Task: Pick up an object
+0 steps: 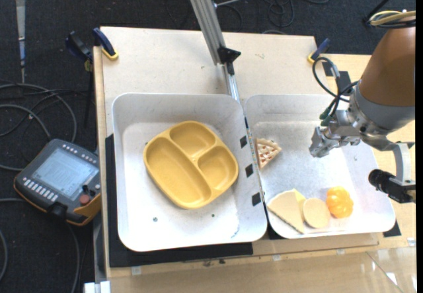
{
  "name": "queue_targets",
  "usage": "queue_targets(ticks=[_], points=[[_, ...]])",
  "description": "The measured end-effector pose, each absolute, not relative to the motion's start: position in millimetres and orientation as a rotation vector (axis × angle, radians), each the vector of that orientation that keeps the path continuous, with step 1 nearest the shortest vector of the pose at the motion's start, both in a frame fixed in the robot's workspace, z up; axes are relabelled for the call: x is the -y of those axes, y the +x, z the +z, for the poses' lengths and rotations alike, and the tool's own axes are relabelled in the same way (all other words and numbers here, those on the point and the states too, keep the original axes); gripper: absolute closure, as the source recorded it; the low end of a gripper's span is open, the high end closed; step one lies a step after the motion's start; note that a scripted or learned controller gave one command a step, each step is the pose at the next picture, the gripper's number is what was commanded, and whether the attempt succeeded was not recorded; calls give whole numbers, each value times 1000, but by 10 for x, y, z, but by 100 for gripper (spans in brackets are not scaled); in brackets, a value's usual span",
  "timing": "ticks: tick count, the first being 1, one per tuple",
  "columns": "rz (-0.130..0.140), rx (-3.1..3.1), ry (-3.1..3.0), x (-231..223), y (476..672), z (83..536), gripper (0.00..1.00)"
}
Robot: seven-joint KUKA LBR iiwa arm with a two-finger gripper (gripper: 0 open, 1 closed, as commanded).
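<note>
Cheese slices (299, 209) and orange ball (339, 202) sit low — your gripper (321, 144) hangs above, reaching; I cannot tell its jaws. Next, drop onto one.

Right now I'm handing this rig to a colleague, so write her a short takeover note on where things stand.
Gripper: over the right bin, above bare floor, holding nothing visible.
Right bin: waffle piece by its left wall; pale wedge, round slice and orange piece near the front.
Left bin: yellow divided plate.
Done: nothing lifted.
Left: choose an object, descend, grasp, lift.
</note>
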State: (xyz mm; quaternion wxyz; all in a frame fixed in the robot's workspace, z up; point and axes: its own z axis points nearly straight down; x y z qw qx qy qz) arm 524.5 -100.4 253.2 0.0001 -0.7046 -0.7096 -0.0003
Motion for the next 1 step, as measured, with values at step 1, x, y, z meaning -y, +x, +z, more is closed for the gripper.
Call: queue_targets(ticks=[1], points=[[-1,2230,-2211,512,5184,2574,100]])
